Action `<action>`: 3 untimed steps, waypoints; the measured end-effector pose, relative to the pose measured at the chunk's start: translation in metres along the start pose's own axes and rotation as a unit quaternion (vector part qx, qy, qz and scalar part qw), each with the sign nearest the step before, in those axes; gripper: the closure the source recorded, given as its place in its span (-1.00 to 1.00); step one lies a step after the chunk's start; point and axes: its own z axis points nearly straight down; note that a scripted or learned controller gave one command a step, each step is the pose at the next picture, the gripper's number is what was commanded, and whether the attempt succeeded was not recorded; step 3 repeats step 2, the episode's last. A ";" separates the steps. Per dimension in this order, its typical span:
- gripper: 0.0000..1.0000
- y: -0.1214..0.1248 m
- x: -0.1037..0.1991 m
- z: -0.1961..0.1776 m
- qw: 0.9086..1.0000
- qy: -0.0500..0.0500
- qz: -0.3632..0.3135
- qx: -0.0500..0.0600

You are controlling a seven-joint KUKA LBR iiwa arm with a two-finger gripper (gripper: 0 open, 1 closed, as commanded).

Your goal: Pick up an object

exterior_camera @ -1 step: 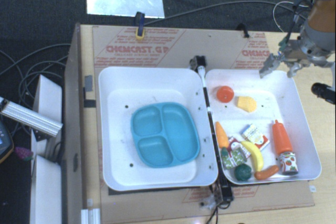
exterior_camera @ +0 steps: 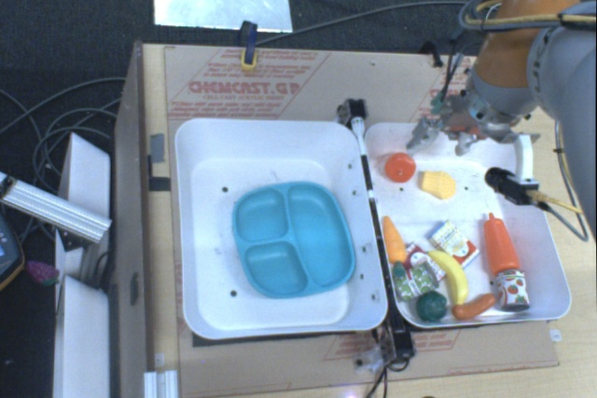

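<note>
My gripper (exterior_camera: 440,138) hangs over the far end of the right bin (exterior_camera: 556,267), its two fingers spread open with nothing between them. Just below and left of it lies a small orange-red tomato (exterior_camera: 400,167), and a yellow lump (exterior_camera: 438,185) sits right below it. Nearer the front lie a carrot (exterior_camera: 395,240), a banana (exterior_camera: 453,275), an orange bottle (exterior_camera: 502,249), a white and red packet (exterior_camera: 452,240), a dark green ball (exterior_camera: 431,305) and a reddish sausage (exterior_camera: 474,305).
The left bin (exterior_camera: 215,163) holds a blue divided plate (exterior_camera: 294,238). A black divider clip (exterior_camera: 354,114) sits between the bins at the far rim. A black fitting (exterior_camera: 508,185) juts from the arm over the right bin's far right. Cables trail behind the bench.
</note>
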 end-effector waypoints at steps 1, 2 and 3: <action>-1.00 0.006 0.024 0.070 1.000 0.000 0.000 0.000; 1.00 0.008 0.024 0.057 1.000 -0.001 -0.001 -0.003; 1.00 0.008 0.024 0.057 1.000 -0.001 -0.001 -0.003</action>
